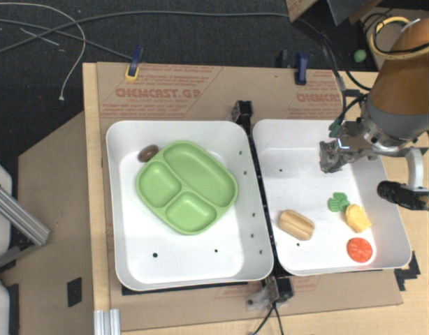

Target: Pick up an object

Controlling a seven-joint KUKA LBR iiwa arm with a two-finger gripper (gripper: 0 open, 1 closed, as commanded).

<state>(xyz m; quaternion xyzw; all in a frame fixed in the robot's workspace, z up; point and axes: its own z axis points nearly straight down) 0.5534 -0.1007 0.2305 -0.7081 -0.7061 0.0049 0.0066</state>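
In the right bin (291, 145) lie a tan bread roll (296, 224), a small green leafy piece (337, 202), a yellow corn-like piece (358, 218) and a red tomato (360, 249). My gripper (332, 157) hangs over the upper middle of that bin, above and left of the green piece, with its dark fingers pointing down. Nothing shows between the fingers. The left bin (131, 236) holds a green divided plate (187, 186) and a small brown object (148, 153) at the plate's upper left.
The arm's grey body with its orange band (403, 61) covers the right bin's upper right corner. Blue clamps (135, 61) (301, 68) hold the cardboard at the back. A black bracket (242, 110) sits between the bins.
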